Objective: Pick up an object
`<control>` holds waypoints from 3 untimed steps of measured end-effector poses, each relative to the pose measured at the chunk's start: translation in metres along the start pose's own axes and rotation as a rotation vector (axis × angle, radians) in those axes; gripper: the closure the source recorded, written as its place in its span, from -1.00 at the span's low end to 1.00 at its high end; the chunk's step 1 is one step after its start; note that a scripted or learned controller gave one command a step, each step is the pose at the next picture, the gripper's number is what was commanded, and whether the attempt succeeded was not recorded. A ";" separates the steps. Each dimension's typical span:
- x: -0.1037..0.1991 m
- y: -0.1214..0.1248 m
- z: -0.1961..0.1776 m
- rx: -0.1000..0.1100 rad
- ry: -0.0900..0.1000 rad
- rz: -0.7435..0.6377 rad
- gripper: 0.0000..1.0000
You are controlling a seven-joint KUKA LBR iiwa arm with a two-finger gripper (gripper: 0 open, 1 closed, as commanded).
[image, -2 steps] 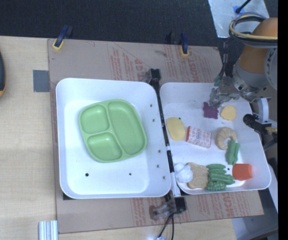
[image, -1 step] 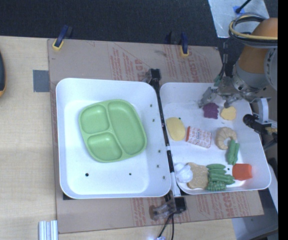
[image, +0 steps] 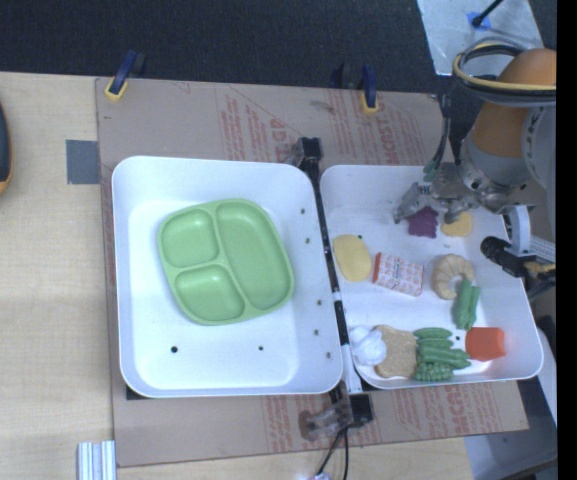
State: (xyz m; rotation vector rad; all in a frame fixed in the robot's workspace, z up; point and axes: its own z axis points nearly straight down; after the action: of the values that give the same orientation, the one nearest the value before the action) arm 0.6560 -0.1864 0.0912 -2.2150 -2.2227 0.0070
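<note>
While the arm is reaching in from the right, its jaws (image: 434, 208) are hanging spread open just above a purple toy (image: 423, 224) at the far side of the right bin (image: 363, 183), gripping nothing; the food toys are lying loose there, ready for picking.

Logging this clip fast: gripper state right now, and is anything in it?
Gripper: down in the right bin over the purple object; open or shut cannot be told, and no grasp is visible.
</note>
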 end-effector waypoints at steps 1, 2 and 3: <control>0.000 0.001 -0.013 -0.001 -0.001 -0.001 1.00; 0.003 -0.080 -0.098 -0.001 0.002 0.004 1.00; 0.004 -0.077 -0.094 -0.002 0.001 0.001 -1.00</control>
State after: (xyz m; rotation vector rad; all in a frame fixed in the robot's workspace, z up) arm 0.5800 -0.1830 0.1858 -2.2165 -2.2219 0.0042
